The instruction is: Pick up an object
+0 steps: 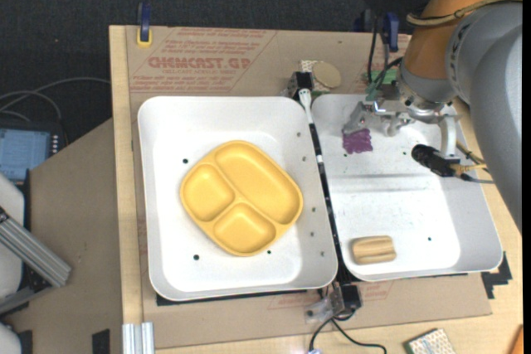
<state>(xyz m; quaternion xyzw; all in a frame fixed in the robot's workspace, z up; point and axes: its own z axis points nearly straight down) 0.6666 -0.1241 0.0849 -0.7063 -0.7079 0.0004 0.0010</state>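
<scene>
Gripper [371, 113] low in the right bin [465, 249], finger state impossible to tell. Purple object [358, 140] just below the fingertips. Tan bread roll [372, 249] well beyond.

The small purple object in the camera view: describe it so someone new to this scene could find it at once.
Start at the right-hand shallow white bin. In its far-left corner, just below the gripper, lies the small purple lump. Unlike the tan bread-roll-shaped piece near the bin's front edge, it is purple and ragged in outline.
</scene>
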